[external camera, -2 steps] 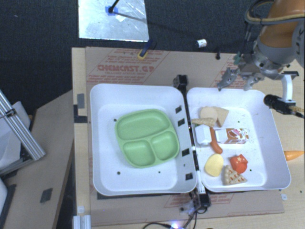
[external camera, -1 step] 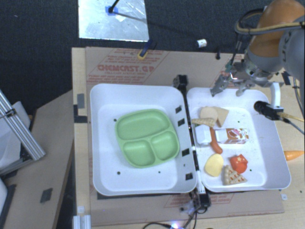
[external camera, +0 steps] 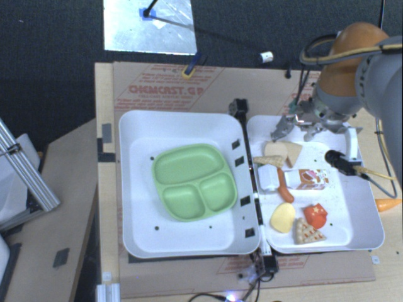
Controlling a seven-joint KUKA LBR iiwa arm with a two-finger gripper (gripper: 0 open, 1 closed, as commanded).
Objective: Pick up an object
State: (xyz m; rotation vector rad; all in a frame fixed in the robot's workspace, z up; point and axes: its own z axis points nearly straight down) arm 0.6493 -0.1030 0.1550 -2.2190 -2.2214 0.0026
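Observation:
My gripper (external camera: 297, 129) hangs over the far edge of the right bin (external camera: 362, 231), open, with nothing between its fingers. Just below it lies a pale bread slice (external camera: 284, 150) beside a tan cracker (external camera: 267, 161). Further toward the front lie an orange sausage (external camera: 285, 187), a white block (external camera: 267, 178), a small printed carton (external camera: 312, 178), a yellow lemon-like piece (external camera: 283, 218), a red piece (external camera: 316, 214) and a waffle wedge (external camera: 308, 233).
The left bin (external camera: 138, 231) holds a green divided tray (external camera: 192, 181). A black-clipped wall (external camera: 247, 168) separates the two bins. An orange carrot-like piece (external camera: 389, 203) lies outside the right bin's right edge. Cardboard lies under both bins.

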